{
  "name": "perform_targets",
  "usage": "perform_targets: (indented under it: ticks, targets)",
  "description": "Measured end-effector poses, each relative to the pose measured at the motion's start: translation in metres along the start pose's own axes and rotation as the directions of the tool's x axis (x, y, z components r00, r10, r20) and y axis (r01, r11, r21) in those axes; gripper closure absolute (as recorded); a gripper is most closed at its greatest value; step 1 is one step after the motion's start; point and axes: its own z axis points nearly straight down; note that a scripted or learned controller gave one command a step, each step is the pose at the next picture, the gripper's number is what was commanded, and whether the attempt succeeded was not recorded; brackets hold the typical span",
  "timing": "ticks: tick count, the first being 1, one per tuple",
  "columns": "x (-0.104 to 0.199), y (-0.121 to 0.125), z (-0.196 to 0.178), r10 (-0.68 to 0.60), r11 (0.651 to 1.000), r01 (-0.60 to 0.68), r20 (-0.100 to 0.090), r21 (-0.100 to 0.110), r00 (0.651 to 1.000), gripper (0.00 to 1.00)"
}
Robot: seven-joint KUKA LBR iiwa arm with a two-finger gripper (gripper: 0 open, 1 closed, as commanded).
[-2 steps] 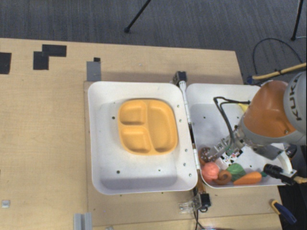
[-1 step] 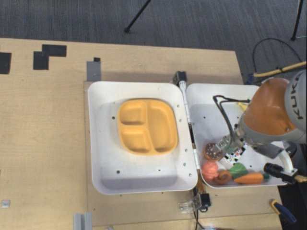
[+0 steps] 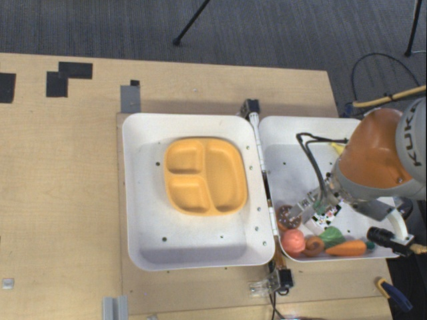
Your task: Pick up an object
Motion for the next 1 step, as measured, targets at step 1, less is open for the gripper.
perform_targets:
  ticks: [1]
  targets:
    - [-0.0004, -0.004, 0.0093, -0.02, 1.0, 0.02, 0.003, 0.02, 1.0, 0.0]
